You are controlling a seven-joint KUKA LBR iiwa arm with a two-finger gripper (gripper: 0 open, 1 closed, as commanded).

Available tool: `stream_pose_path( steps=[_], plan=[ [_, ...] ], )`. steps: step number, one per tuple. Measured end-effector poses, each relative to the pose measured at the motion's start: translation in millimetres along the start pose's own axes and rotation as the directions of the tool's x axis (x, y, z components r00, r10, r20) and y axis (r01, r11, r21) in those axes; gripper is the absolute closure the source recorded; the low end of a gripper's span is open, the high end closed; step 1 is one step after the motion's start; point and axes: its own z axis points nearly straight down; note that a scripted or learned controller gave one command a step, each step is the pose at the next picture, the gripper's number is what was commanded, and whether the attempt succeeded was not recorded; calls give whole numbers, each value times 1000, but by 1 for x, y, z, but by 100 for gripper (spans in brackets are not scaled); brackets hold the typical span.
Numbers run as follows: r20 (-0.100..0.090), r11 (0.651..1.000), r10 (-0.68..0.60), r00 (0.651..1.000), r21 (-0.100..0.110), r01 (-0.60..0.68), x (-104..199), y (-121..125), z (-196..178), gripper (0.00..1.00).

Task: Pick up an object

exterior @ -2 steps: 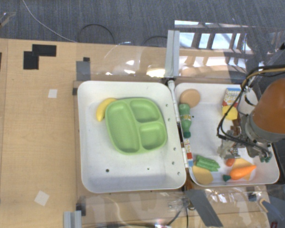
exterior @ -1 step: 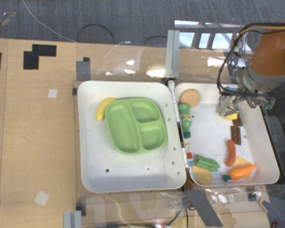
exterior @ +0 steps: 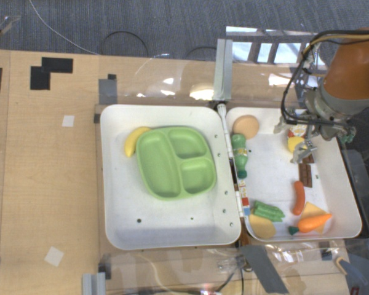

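Bins [exterior: 166, 238] sit on a wooden bench [exterior: 43, 183] above grey carpet [exterior: 141, 11].

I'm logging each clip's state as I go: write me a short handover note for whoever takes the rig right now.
Gripper: low over the upper part of the right bin, just beside a small yellow toy; whether it grips anything cannot be told.
Right bin also holds a tan ball, green bottle, brown bar, red sausage, green pepper and carrot.
Left bin: green divided plate, banana at its edge.
Done: nothing visibly lifted. Left: secure one object and raise it.
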Motion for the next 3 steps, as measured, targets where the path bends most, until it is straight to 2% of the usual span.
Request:
stream_pose_path(
  steps=[1,2,3],
  plan=[
    [0,978,-207,978,1,207,51,-18,64,0],
    [3,999,-34,999,3,34,105,40,62,0],
    [4,999,-49,999,2,49,17,67,64,0]
  ],
)
